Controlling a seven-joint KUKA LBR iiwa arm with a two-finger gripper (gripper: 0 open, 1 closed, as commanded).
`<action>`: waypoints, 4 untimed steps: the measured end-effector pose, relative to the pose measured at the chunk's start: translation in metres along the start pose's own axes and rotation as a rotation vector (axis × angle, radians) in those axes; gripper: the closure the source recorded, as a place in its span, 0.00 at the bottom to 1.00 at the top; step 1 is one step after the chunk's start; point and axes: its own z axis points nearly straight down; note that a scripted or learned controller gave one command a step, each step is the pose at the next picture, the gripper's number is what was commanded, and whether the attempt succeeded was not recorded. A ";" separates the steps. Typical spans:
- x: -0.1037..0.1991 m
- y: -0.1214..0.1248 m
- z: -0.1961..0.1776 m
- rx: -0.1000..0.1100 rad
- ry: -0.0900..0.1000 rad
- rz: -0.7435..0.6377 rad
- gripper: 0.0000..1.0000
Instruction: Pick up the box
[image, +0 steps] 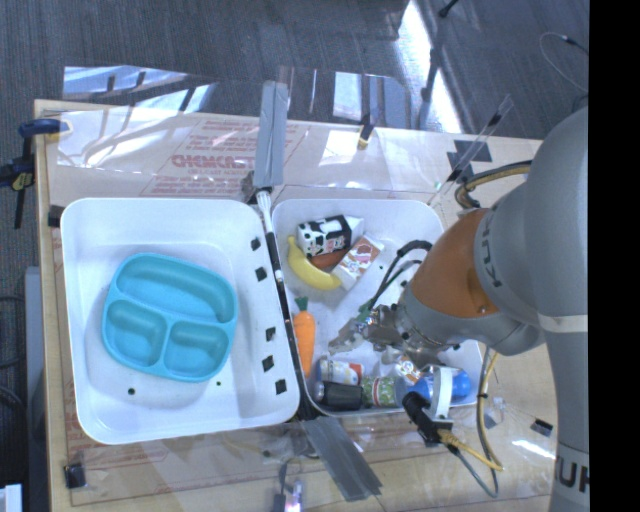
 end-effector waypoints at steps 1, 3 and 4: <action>0.000 0.001 -0.010 -0.001 0.000 -0.003 1.00; -0.032 0.007 0.000 0.000 -0.002 0.065 0.00; -0.012 0.074 0.001 0.004 -0.001 0.108 0.00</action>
